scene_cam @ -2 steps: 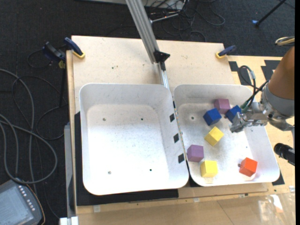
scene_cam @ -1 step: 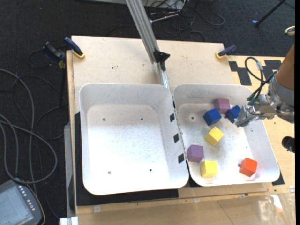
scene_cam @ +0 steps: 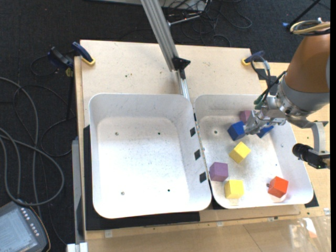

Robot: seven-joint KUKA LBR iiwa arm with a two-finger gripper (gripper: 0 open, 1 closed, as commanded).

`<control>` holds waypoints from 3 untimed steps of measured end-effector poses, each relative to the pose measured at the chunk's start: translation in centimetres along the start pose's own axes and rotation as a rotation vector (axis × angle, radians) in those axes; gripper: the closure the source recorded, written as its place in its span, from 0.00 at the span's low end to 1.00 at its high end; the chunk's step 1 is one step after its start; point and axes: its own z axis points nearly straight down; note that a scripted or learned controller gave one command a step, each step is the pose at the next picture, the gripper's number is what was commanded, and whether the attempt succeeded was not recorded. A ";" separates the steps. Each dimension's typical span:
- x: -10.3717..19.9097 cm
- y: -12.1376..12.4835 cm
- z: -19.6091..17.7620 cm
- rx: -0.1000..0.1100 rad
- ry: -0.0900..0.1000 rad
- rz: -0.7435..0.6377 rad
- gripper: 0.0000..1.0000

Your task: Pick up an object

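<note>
My gripper [scene_cam: 256,124] is low in the right bin [scene_cam: 300,156], near its far side. A blue block [scene_cam: 235,130] lies just to its left, touching or nearly touching it. Another blue piece [scene_cam: 266,131] peeks out at its right, partly hidden by the gripper. A mauve block [scene_cam: 245,115] sits right behind it. Further forward lie a yellow block [scene_cam: 241,151], a purple block [scene_cam: 218,170], a second yellow block [scene_cam: 234,188] and an orange-red block [scene_cam: 278,186].
The left bin [scene_cam: 100,140] stands beside the right one, their rims meeting at the middle. A slanted metal pole [scene_cam: 160,28] ends at the bins' far junction. The arm's orange wrist [scene_cam: 310,62] hangs over the right bin's far right corner.
</note>
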 end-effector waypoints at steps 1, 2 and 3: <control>5.0 3.1 0.6 0.000 0.001 0.000 1.00; 10.3 5.0 -0.2 -0.001 0.002 -0.001 1.00; 14.6 6.9 -0.4 -0.001 0.001 0.001 1.00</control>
